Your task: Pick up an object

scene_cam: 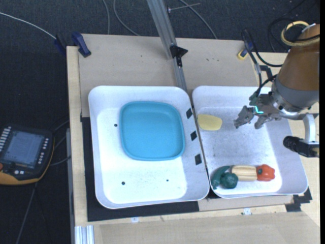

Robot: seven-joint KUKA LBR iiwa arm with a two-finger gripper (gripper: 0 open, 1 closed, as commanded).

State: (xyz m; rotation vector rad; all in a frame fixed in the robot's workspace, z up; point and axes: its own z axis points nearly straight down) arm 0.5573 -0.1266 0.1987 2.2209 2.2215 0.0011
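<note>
Nearest you, along the right bin's (299, 184) front wall, lie a green toy (225, 179), a tan roll (244, 173) and a red piece (265, 172), touching in a row, probably pushed up against the rim. Your easier target looks like the yellow piece (209, 122), alone on bare floor near the divider. Your gripper (252, 117) hovers just right of it, fingers spread with nothing between them, likely poised for a descent. The blue plate (152, 130) sits in the left bin (101, 136).
</note>
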